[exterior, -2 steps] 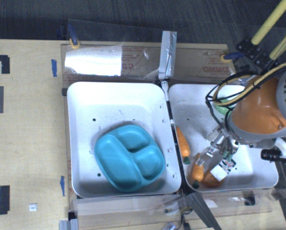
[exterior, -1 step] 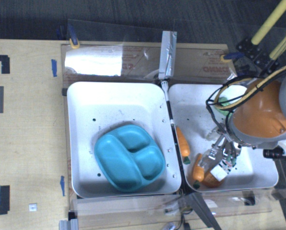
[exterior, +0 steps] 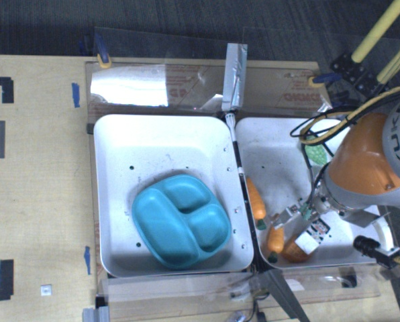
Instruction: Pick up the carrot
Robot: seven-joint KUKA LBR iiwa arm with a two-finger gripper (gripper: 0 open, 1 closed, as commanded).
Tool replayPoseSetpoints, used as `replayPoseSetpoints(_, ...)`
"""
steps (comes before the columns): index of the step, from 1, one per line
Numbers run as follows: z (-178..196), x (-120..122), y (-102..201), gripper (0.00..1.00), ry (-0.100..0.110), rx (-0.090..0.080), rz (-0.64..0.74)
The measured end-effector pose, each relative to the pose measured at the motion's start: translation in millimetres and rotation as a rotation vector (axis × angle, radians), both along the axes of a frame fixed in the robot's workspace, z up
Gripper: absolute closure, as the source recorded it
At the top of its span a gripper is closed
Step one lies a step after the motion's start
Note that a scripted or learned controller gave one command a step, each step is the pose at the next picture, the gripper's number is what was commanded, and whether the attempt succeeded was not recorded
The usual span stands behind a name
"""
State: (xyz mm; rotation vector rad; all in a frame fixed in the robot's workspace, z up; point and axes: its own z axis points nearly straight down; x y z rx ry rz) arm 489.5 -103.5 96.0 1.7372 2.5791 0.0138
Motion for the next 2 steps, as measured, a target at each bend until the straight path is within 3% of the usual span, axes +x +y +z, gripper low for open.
replayPoseSetpoints(1, 89.5, -8.5, 35.0, 0.0, 0.027, 0.003, 0.347)
replayPoseSetpoints(2, 43.6, -10.1, 5.4, 0.0, 0.034, 0.001, 0.636)
